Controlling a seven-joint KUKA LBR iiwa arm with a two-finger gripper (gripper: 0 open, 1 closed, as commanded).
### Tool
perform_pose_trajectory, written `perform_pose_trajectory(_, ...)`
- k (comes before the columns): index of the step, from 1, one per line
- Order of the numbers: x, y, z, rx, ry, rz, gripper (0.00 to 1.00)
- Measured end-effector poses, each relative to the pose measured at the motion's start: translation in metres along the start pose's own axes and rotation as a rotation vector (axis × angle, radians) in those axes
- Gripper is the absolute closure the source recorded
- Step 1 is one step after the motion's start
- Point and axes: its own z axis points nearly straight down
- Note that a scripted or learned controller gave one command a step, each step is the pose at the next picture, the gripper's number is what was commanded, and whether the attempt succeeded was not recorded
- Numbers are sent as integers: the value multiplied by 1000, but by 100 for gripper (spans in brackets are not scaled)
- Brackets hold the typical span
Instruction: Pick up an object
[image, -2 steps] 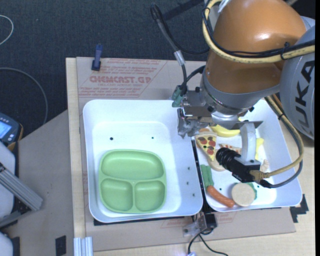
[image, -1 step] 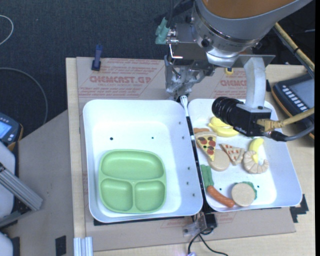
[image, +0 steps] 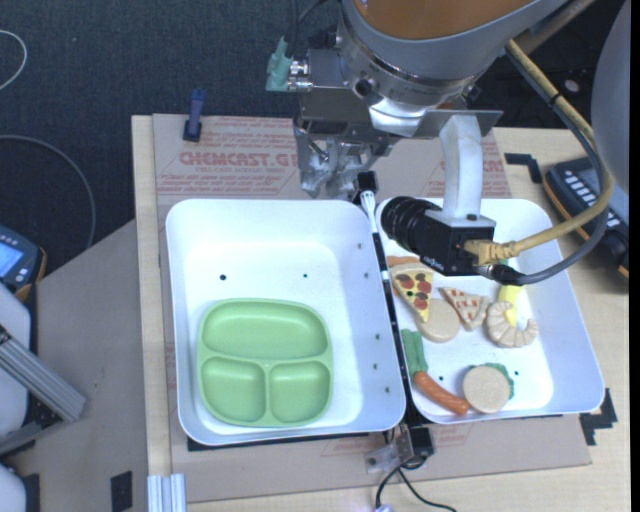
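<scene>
Along the right white bin's (image: 575, 350) near edge lay an orange toy carrot (image: 440, 393) and a round tan biscuit (image: 487, 389); toward its middle, two toy pizza pieces (image: 420, 297) and a pale shrimp (image: 511, 325). The left bin (image: 190, 250) carried a green divided plastic plate (image: 265, 361). The gripper (image: 335, 165) hung beyond the bins' far edge, grasping nothing; whether its grip was released I cannot tell. A good pick would probably descend squarely over one separate piece.

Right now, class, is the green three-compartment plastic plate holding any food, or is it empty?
Empty. The green three-compartment plastic plate shows bare green in all three sections; the toy food pieces lie in the other bin.
</scene>
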Motion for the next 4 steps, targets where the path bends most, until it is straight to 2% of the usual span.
perform_pose_trajectory(1, -1, 1, -11, -3, 0, 0, 100)
perform_pose_trajectory(2, -42, -2, 116, 18, -9, 12, 100)
perform_pose_trajectory(3, -80, -2, 201, 16, -7, 11, 100)
perform_pose_trajectory(4, -179, -3, 254, 12, -4, 13, 100)
